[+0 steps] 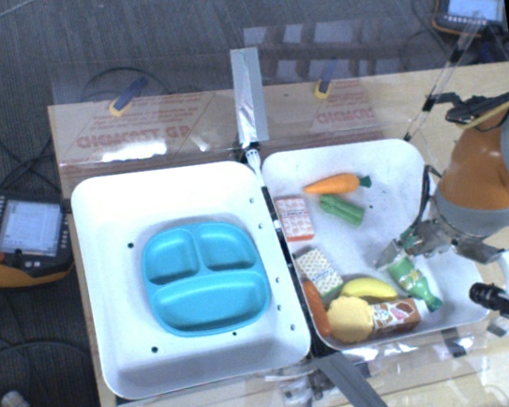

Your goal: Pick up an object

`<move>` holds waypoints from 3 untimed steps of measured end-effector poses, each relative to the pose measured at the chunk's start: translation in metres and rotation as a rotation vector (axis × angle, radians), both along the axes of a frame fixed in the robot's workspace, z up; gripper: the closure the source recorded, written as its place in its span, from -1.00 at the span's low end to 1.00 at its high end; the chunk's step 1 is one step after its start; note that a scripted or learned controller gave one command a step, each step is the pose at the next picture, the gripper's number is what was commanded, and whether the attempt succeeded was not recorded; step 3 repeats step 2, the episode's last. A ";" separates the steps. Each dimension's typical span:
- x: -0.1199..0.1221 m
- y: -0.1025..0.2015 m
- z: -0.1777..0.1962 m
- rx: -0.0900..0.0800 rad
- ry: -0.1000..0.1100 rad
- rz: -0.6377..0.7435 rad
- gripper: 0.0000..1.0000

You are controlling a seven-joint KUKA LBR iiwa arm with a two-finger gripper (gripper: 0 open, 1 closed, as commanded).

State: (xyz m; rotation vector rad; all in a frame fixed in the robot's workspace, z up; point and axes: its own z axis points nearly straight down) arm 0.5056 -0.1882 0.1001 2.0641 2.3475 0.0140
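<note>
On a bench over grey carpet, the right bin (408,154) holds toy food; the gripper (411,245) hangs near its right wall, grip state impossible to tell. A green bottle (412,282) lies directly beneath it toward the front edge, long axis slanting to the front-right corner.

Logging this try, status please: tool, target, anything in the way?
Tool low in right bin, over green bottle. No item seen held. Banana and lemon crowd close beside it.
</note>
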 end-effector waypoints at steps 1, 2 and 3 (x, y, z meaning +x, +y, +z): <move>0.032 0.045 0.119 0.003 0.020 -0.172 1.00; 0.049 0.082 0.095 0.006 0.022 -0.333 1.00; 0.049 0.082 0.095 0.006 0.022 -0.333 1.00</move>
